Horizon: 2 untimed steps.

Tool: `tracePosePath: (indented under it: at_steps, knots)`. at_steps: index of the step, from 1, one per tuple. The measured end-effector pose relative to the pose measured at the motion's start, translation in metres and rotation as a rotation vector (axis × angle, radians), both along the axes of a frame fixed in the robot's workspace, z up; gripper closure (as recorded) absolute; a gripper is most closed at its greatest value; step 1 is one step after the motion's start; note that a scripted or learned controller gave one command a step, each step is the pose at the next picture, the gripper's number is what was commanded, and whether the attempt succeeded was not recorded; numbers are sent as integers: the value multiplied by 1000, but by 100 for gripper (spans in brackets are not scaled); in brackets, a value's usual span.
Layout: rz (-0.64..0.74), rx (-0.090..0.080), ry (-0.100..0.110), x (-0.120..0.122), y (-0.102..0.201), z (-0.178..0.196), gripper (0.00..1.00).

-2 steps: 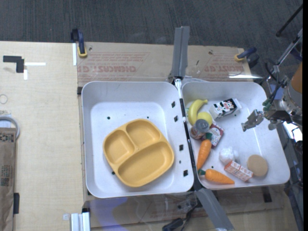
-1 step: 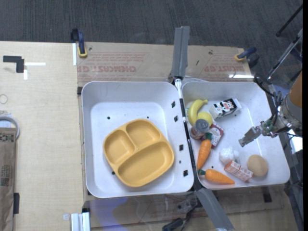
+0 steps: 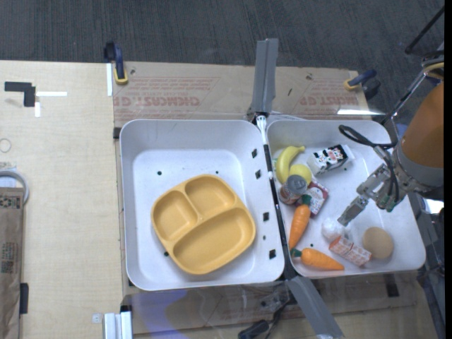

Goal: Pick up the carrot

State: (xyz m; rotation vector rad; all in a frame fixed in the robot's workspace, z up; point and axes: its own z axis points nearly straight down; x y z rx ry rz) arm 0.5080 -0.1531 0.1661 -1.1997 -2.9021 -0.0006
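Two orange carrots lie in the right bin [image 3: 406, 260]. One carrot [image 3: 299, 224] points away from the front, near the bin's left wall. The other carrot [image 3: 321, 260] lies crosswise along the front wall. My gripper [image 3: 352, 212] hangs over the middle of the right bin, to the right of the first carrot and above a small white object [image 3: 331, 227]. It is apart from both carrots, and nothing shows in its grasp.
Beside the carrots in the right bin are a yellow banana [image 3: 289, 162], a small jar [image 3: 295, 186], a black-and-white carton [image 3: 330, 158], a pink carton [image 3: 349, 250] and a tan egg-shaped item [image 3: 378, 243]. The left bin [image 3: 138, 189] holds a yellow divided plate [image 3: 203, 222].
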Motion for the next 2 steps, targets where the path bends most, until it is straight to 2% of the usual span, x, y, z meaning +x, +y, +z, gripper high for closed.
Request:
tracePosePath:
  at_steps: [1, 2]
  knots:
    - [234, -1, -3, 17, 27, 33, 0]
    - [385, -1, -4, 16, 5, 66, 0]
